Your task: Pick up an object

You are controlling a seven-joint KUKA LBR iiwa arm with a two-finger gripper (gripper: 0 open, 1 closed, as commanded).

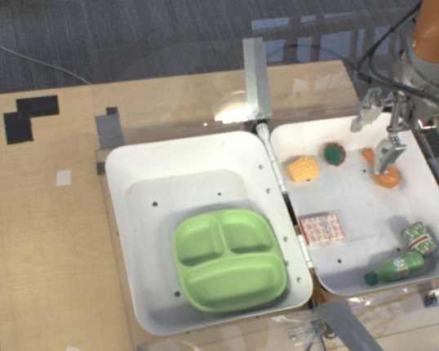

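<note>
In the right bin (431, 178) lie several small objects. An orange carrot-like piece (387, 178) rests near the bin's right wall. My gripper (388, 152) hangs just above it, at the end of the grey arm with the orange band (436, 33). It partly hides the orange piece's top. Left of it are a round green and red item (333, 153) and a yellow corn-like item (303, 169). A pink and white box (321, 229) lies lower down, near the divider. A green can (418, 237) and a green bottle (394, 268) sit by the front right corner.
The left bin (140, 224) holds a green divided plate (229, 258). A metal post (256, 78) stands behind the seam between the bins. Cables (384, 41) trail beside the arm at the upper right.
</note>
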